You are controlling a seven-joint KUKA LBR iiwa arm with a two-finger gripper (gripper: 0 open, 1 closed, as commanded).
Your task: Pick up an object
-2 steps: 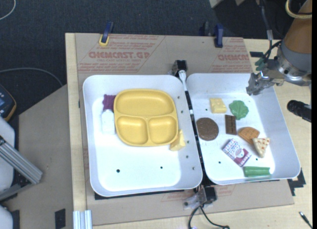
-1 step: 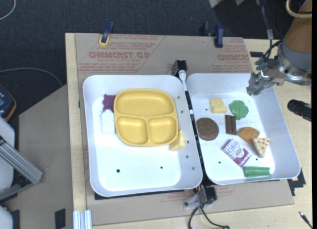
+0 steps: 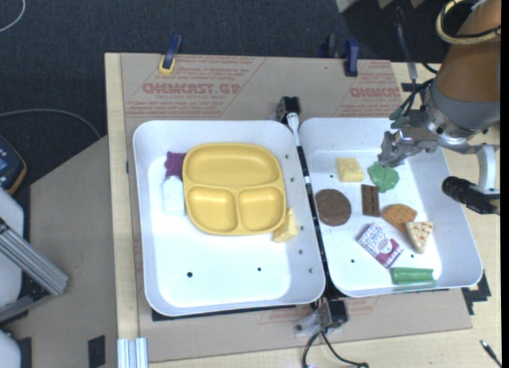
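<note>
Green stick (image 3: 413,276) at rim, end effector (image 3: 391,156) fingers obscured

The brown board (image 3: 238,80) under the bins bears red print reading "CHEMCAST", repeated partly at its right

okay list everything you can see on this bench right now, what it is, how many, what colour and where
left bin: 1, white, left half of bench
right bin: 1, white, right half of bench
divided tray: 1, yellow, upper middle of left bin
purple item: 1, purple, at the tray's left edge
white item: 1, white, just below the purple item
yellow piece: 1, pale yellow, at the tray's lower right corner
cheese block: 1, pale yellow, upper right bin
round cookie: 1, brown, left of right bin
chocolate bar: 1, dark brown, beside the cookie
green leafy item: 1, green, under the gripper
bread piece: 1, orange-brown, middle right bin
pizza slice: 1, cream and red, below the bread
packet: 1, purple and white, lower right bin
green stick: 1, green, bottom edge of right bin
clamps: 2, blue and yellow, top edge of board
arm: 1, grey with orange band, from the right
gripper: 1, dark, above the green leafy item
</note>
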